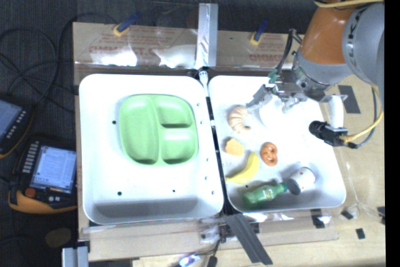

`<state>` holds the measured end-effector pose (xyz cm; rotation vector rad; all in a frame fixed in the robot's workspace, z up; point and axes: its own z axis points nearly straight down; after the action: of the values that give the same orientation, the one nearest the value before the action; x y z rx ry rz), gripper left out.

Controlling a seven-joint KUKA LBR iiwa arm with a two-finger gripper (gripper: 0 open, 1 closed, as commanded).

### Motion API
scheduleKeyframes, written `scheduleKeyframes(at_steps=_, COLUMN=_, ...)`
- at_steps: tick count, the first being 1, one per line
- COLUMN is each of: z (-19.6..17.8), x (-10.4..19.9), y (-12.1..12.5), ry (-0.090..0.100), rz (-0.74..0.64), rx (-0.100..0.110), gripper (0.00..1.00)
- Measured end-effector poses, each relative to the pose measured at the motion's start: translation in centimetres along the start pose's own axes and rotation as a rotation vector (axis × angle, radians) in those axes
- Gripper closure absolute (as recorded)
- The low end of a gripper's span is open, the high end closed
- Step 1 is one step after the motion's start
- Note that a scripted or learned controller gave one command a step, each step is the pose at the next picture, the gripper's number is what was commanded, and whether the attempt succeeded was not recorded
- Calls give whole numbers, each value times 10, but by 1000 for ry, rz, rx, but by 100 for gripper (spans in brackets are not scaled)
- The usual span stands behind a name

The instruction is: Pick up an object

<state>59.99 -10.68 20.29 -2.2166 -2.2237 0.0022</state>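
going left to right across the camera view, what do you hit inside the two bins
green divided plate → yellow chunk → banana → pretzel → white cap of the green bottle. The shell-like pastry overlaps the yellow chunk's span, so I leave it out.

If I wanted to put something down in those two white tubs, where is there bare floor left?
The left white bin has bare floor around the green divided plastic tray, widest along its front edge. The right white bin is crowded in front: shell-shaped bun, yellow banana, orange pretzel, green bottle. Its far-right side, below the gripper, is bare.
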Motion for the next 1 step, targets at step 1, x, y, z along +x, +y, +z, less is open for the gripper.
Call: scheduleKeyframes(at_steps=1, z=99, x=10, y=-61, ry=0, rz=-47, rx=-7, gripper=0)
